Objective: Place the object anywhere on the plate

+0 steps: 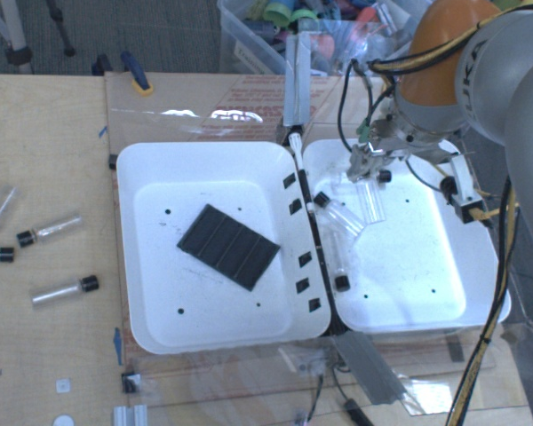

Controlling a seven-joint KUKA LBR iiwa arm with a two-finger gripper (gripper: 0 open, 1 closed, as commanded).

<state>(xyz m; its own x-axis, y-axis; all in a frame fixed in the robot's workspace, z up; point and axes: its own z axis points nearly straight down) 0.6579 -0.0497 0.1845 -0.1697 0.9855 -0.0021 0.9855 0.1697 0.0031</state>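
The plate [228, 246] is a dark, ridged rectangle lying flat and turned at an angle in the middle of the left bin [151, 309]. Several clear vials with black caps lie in the right bin [444, 300]. One vial [371, 201] lies near the bin's back. A second vial [340, 214] lies beside it to the left. A third vial [336, 263] rests along the left wall. My gripper [364, 167] hangs low over the back of the right bin, just above the upper end of the first vial. Nothing visibly sits in it.
A divider with black clips [302, 229] runs between the two bins. Loose vials [64, 288] lie on the wooden bench to the left. A clear tub of coloured toys [284, 16] stands behind the bins. Cables [346, 105] loop above the wrist.
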